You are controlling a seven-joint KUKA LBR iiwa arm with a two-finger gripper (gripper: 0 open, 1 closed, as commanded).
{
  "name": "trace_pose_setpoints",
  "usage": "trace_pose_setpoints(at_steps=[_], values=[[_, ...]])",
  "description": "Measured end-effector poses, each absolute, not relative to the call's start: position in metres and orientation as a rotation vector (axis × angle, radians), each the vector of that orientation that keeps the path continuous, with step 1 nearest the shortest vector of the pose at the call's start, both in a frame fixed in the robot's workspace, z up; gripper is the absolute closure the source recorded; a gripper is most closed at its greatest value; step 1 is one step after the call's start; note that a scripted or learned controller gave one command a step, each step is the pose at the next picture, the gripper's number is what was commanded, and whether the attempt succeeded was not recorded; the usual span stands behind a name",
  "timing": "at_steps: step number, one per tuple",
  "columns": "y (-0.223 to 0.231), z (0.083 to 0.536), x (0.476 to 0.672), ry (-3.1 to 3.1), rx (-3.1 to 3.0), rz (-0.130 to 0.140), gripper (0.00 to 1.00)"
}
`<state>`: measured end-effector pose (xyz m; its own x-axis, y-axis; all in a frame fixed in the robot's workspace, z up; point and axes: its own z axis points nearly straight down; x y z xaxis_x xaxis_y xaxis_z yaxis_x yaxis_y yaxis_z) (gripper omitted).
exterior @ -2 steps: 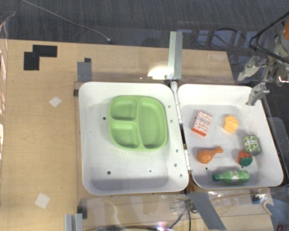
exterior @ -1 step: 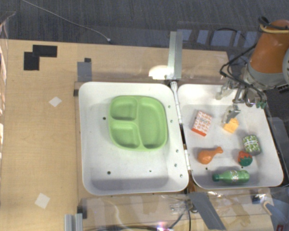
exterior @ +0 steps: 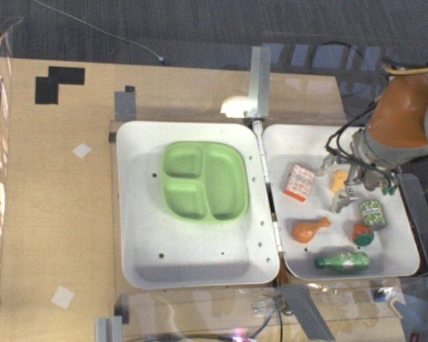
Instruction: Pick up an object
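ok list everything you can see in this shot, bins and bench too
bins: 2, white, side by side on the bench, left bin, right bin
divided plate: 1, light green, three compartments, middle of left bin
small box: 1, white and red-orange, upper left of right bin
yellow item: 1, yellow, right bin, beside the gripper; kind unclear
toy drumstick: 1, orange, lower left of right bin
bottle: 1, green, lying along right bin's near edge
small can: 1, green and white, right side of right bin
toy strawberry: 1, red and green, below the can
black patches: dark, far left of bench
arm: 1, orange band, from the right
gripper: 1, grey, over right bin
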<state>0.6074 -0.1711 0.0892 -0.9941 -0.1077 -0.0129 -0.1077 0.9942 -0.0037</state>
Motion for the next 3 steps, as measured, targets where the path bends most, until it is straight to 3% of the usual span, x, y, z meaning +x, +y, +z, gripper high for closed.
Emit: trace_pose_setpoints(at_steps=[1,2,3], values=[[-0.169,0.105,0.612,3.110,-0.178,-0.010,1.00],[-0.137,0.169,0.673,3.115,0.260,0.001,1.00],[-0.077,0.212,0.644,3.000,0.894,0.006,1.00]])
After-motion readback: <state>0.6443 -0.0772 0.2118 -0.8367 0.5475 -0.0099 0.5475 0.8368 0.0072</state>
